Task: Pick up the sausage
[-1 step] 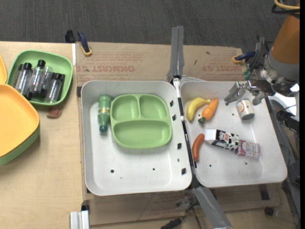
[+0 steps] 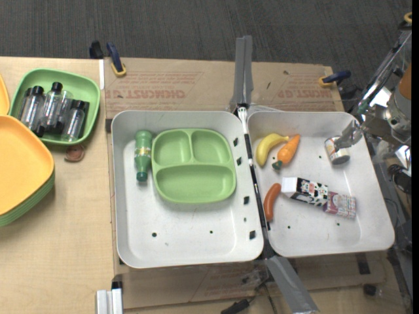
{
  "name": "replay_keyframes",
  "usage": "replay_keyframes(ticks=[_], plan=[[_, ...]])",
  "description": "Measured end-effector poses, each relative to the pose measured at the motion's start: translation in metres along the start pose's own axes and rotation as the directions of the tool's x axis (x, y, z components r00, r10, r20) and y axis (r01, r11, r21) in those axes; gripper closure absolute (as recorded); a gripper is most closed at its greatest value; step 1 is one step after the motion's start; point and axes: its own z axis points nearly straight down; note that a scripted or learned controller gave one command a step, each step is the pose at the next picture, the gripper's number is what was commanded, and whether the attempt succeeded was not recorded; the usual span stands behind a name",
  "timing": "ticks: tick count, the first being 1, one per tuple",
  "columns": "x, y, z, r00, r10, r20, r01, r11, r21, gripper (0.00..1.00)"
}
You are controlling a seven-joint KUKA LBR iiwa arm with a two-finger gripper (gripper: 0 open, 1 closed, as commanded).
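The gripper (image 2: 340, 150) hangs over the right bin's (image 2: 380, 234) upper right part; whether it is open or closed I cannot tell. Left of it lie a carrot (image 2: 289, 148) and banana (image 2: 268, 146), below it a milk carton (image 2: 321, 195). The sausage (image 2: 271, 201) lies by that bin's left wall, just beside the carton. The left bin (image 2: 183, 237) bears a green tray (image 2: 194, 165) and bottle (image 2: 142, 154).

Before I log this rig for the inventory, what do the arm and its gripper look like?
The arm enters at the right edge as grey metal links, with a patch of orange at the very edge. The gripper is silvery metal, small and shiny, over the right bin. Dark cables hang beside the bench.
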Motion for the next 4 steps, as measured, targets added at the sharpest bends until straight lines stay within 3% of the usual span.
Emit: replay_keyframes(ticks=[1,2,3,4], plan=[[0.077,0.046,0.11,0.989,-0.145,0.0,0.145,0.989,-0.004,0.0],[0.087,0.053,0.141,0.96,-0.279,0.0,0.279,0.96,-0.004,0.0],[0.086,0.053,0.133,0.961,-0.277,0.001,0.277,0.961,-0.003,1.0],[0.109,0.038,0.042,0.922,-0.388,0.001,0.388,0.922,-0.005,1.0]])
